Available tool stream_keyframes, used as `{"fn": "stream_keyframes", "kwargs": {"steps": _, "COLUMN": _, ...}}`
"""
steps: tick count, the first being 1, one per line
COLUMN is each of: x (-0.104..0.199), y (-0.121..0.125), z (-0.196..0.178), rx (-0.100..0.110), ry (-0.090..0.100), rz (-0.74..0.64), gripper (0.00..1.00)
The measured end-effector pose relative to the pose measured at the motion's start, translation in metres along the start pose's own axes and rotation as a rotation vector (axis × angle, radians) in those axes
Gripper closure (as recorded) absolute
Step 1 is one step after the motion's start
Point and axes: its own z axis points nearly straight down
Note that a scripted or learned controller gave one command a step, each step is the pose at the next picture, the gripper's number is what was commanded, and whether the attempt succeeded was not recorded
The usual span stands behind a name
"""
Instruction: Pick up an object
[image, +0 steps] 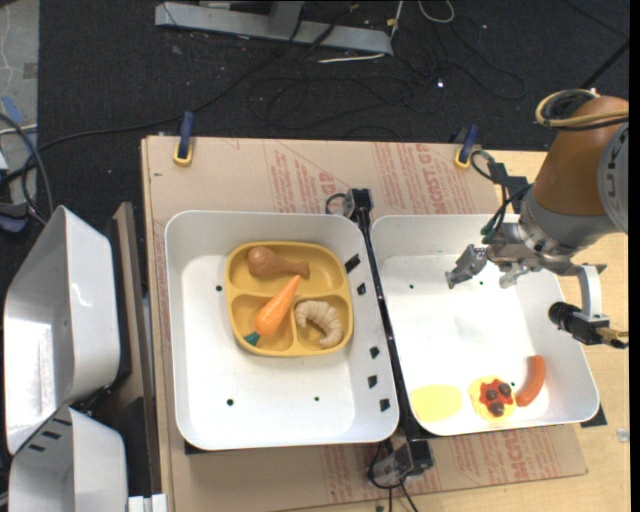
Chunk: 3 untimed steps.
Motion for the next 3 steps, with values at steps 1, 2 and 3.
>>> {"fn": "stream_keyframes", "kwargs": {"steps": 1, "x": 0.006, "y": -0.008, "z": 0.058, "rx": 0.002, "ry": 0.001, "rz": 0.0, "gripper": 0.0}}
{"fn": "stream_keyframes", "kwargs": {"steps": 2, "x": 0.005, "y": -0.007, "z": 0.044, "rx": -0.005, "ry": 0.0, "rz": 0.001, "gripper": 1.0}}
{"fn": "stream_keyframes", "kwargs": {"steps": 3, "x": 0.007, "y": -0.002, "z": -0.019, "rx": -0.01, "ry": -0.002, "rz": -0.004, "gripper": 1.0}}
